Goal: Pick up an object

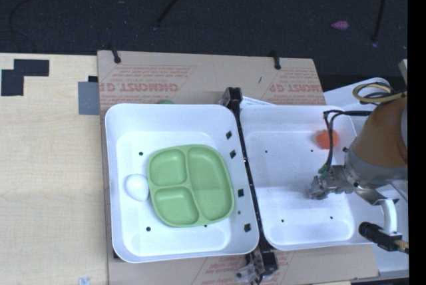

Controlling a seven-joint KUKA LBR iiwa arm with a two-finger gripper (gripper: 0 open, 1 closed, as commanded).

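So from my seat the gripper [318, 188] is down low in the right bin [293, 224], near its right side, and honestly I can't tell how it's set from this angle, the wrist blocks too much. Nothing visible in its grasp as far as I can see.

Closest candidate is the small orange object [325, 139], sitting toward the far right part of that same bin, a bit beyond the gripper and not touching it. It looks round and smooth, probably light, maybe a toy fruit or ball, so my guess is it'll roll or squirt out if pinched off-centre. I'd come straight down and close across its widest part.

Over in the left bin [123, 237] there's a green divided plate [191, 184] and a white egg-shaped thing [137, 186] touching its left edge. The plate looks stiff but flat and wide, so only the rim is grabbable. The egg looks slippery too.
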